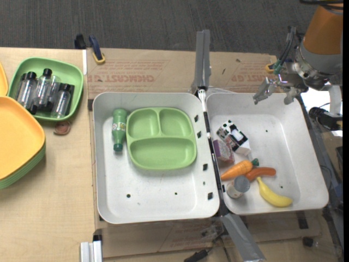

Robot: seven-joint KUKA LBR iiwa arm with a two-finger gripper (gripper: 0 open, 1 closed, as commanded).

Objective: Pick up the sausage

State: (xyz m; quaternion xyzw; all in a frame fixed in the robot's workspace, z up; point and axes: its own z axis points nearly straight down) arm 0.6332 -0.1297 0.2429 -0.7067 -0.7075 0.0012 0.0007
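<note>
The sausage (261, 172), a short red-orange curved piece, lies in the right bin (305, 146) near its front. It sits between an orange carrot (235, 170) and a yellow banana (274, 195), touching the carrot's end. My gripper (275, 95) hangs over the bin's back rim at the upper right, well behind the sausage. Its fingers (261, 95) are spread open with nothing between them.
A grey can (238, 186), a purple packet (224, 151) and a black-and-white box (233, 135) crowd the right bin's left side. The left bin (109, 190) holds a green divided plate (162, 138) and a green bottle (119, 129). A green tray of bottles (46, 89) and yellow plates (19, 146) sit on the bench at left.
</note>
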